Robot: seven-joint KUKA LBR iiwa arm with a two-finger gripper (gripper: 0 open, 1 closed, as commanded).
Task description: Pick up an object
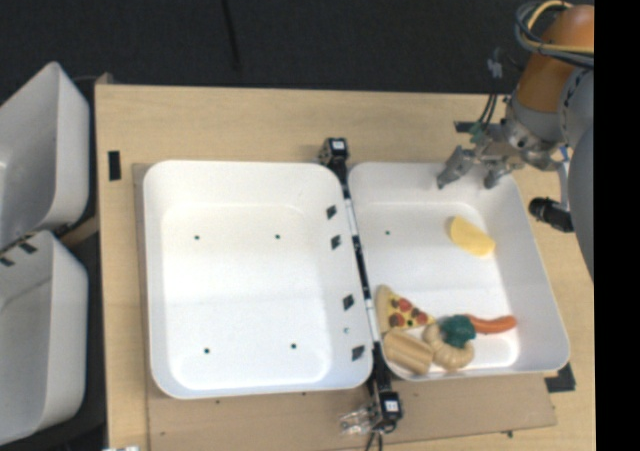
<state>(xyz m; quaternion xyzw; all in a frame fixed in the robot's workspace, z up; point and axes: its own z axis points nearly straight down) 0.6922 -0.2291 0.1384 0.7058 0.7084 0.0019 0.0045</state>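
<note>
Left white bin: a shallow white plastic tray with rounded corners on the pale wooden bench. It lies well to the left of the jaws, with small dark dots on its floor.

Divider: a row of small black clips runs along the seam where the two bins touch, left of and below the jaws.

Right white bin: a matching shallow white tray. The jaws hang over its far right corner.

Pizza slice: a flat toy wedge with a tan crust and red spots, at the bin's near edge, well below and left of the jaws.

Bread pieces: tan, rounded toy rolls, touching the pizza slice and the green piece, at the near wall.

Green and orange toy: a dark green clump with an orange carrot-like stick pointing right, well below the jaws.

Yellow piece: a smooth yellow, lemon-like lump lying alone on the bin floor, just below the jaws and apart from them.

Gripper: grey metal two-finger gripper under the orange band, its two fingers spread apart with nothing between them.
</note>
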